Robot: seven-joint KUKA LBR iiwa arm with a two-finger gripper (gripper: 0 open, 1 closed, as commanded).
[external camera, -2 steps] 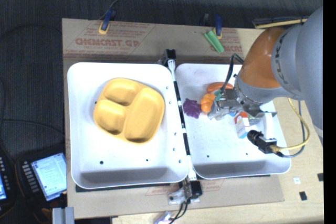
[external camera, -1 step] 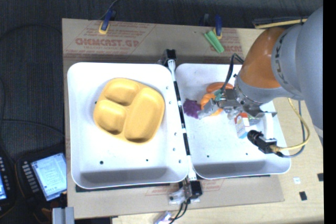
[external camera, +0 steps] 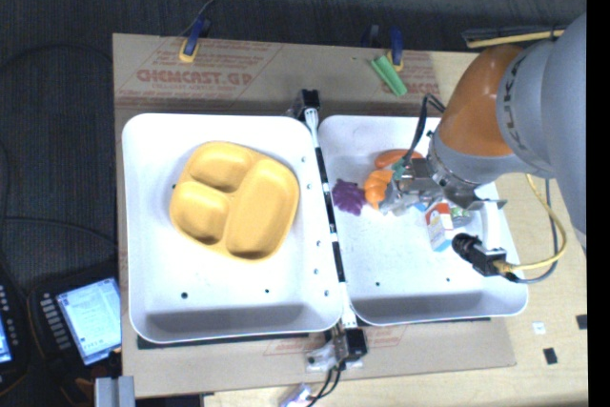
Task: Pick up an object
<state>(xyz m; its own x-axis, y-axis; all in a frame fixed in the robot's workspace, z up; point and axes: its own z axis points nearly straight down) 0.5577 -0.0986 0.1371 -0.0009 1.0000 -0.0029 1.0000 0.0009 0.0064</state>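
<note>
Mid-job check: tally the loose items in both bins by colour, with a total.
Yellow: 1, the tray in the left bin
Purple: 1, the lump in the right bin
Orange: 1, the piece beside the gripper, partly hidden
Red, white and blue: 1, the packet under the arm
Total: 4 that I can make out; the arm may hide more.

Single fixed camera above the bench [external camera: 143, 76], looking down at a slant, both white bins [external camera: 133, 205] in frame

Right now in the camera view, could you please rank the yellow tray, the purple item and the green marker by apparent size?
1. yellow tray, by far
2. purple item and green marker: look alike, not ranked
</note>
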